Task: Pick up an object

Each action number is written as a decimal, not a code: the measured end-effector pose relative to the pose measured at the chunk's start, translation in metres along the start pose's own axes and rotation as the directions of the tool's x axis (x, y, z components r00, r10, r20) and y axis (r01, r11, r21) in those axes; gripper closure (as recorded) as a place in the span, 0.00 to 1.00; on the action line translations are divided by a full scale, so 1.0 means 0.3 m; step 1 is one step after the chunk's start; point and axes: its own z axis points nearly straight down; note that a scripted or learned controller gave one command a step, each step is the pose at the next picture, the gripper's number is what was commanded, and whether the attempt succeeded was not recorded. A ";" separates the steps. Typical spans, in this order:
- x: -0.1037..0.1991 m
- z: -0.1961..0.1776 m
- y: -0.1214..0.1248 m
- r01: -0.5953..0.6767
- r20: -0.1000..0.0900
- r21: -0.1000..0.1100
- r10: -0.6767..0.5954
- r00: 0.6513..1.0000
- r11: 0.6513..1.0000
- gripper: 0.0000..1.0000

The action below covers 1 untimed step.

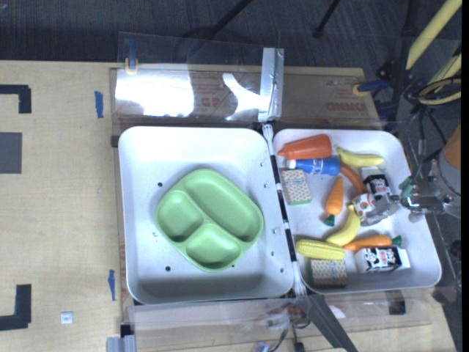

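In the right bin [421, 266], at its near edge, a small black-and-white carton [382, 258] is seen lying flat, with a woven square pad [328, 270] and a corn cob [319, 249] beside it. Behind these, a carrot [372, 242] and a yellow banana [346, 229] are placed. The gripper [375, 205] is lowered just above the banana; whether it is open or closed cannot be told. A green divided plate [209, 217] is set in the left bin [139, 196].

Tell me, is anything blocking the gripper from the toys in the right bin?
Nothing visible does. The gripper sits low over the right bin, right among the toys, beside a banana and a small carton.
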 end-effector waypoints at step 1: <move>0.130 0.108 0.130 0.182 0.000 -0.001 -0.182 0.983 0.983 0.00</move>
